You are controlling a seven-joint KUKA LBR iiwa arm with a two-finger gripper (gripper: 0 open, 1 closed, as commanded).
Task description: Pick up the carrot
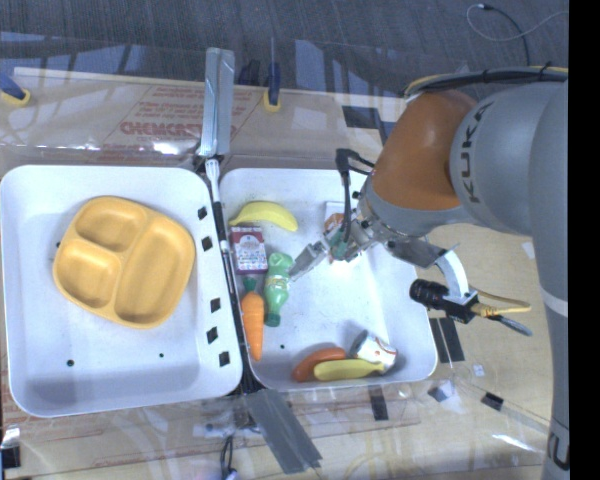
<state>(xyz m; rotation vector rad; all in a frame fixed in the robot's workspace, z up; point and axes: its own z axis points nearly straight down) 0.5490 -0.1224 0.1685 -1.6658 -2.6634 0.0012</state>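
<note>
The grey arm with its orange band reaches in from the right, and its 2-finger gripper (308, 259) hangs over the middle of the right-hand shallow white bin (405, 298), the slim fingers pointing left toward the clutter. Whether those jaws are wide or narrow I cannot tell; nothing shows between them.

The target, the small orange carrot (252, 325), lies lengthwise against the left wall of that bin, tip toward the near edge, below and left of the gripper. The green plastic bottle (276, 293) lies just beside it on the right, close enough that I cannot tell whether they touch.

For a clean pick, I'd judge the arm should slide left and nearer, then come down over the carrot's thick middle with the fingers straddling it crosswise. The squeeze is tight: wall on 1 side, bottle on the other. A finger landing on the bottle could knock it aside or grab the wrong item.

Also in this bin: a yellow banana (264, 214) at the far side, a small red-and-white carton (248, 248) beneath it, and at the near edge a second yellow banana (346, 369) lying against a reddish-orange piece, with a small white container (374, 349) beside them.

The left-hand white bin (30, 368) carries 1 item: a yellow 3-compartment plate (125, 261).
</note>
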